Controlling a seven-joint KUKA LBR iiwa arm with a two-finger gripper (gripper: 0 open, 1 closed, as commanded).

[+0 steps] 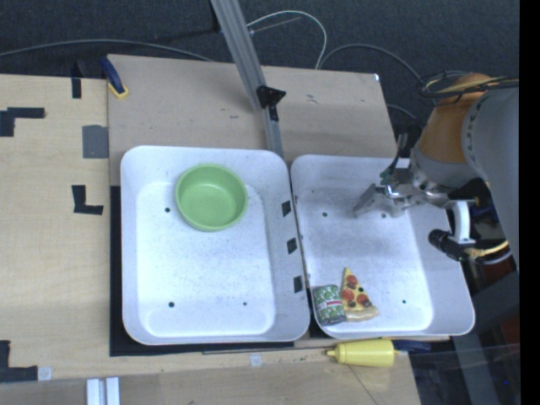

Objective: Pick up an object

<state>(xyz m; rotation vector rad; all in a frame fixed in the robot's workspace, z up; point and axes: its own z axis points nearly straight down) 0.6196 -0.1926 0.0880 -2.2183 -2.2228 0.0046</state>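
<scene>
Gripper sits low over the upper part of the right bin, its two fingers splayed apart with nothing between them, one finger angled out toward the bin's left side. Whether the fingertips touch the bin floor cannot be settled from this slanted view. Grey arm enters from the right edge, its orange band just above the wrist. Candidate objects in the right bin lie well apart from the gripper, at the lower left corner: a pizza slice toy and, touching it on its left, a small green packet resting against the bin wall. Left bin holds a green bowl, upright, in its upper middle area. A yellow bottle lies on its side on the bench, just beyond the right bin's lower rim. A grey metal pole crosses the bench at a slant toward the gap between the two bins
</scene>
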